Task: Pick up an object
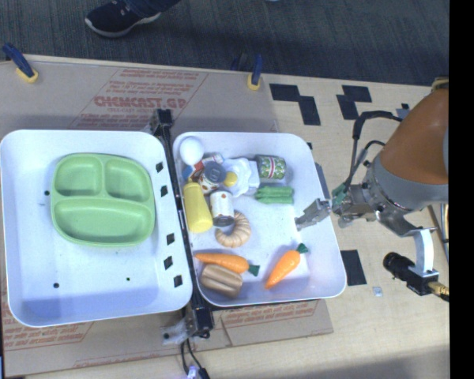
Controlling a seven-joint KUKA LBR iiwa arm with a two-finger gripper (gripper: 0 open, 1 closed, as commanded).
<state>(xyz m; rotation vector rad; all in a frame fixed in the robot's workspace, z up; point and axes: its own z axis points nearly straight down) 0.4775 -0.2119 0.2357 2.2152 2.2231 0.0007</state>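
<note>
The right bin [329, 268] holds several toy foods. Among them are a carrot [285, 265] at the front right, a second carrot [221, 262] beside a bread roll [221, 280], a bagel [233, 230], a yellow bottle [197, 206], a small can [221, 204], a green pickle [274, 195] and a green-labelled can [271, 167]. My gripper [310, 213] hangs over the bin's right side, above bare white floor between the pickle and the right-hand carrot. Nothing shows in its grasp.
The left bin [16, 235] carries a green divided plate [103, 197]. A white ball [190, 149] lies at the right bin's back left. Cardboard covers the bench, with clamps [256, 73] at the far edge. A person's shoe [118, 14] stands beyond the bench.
</note>
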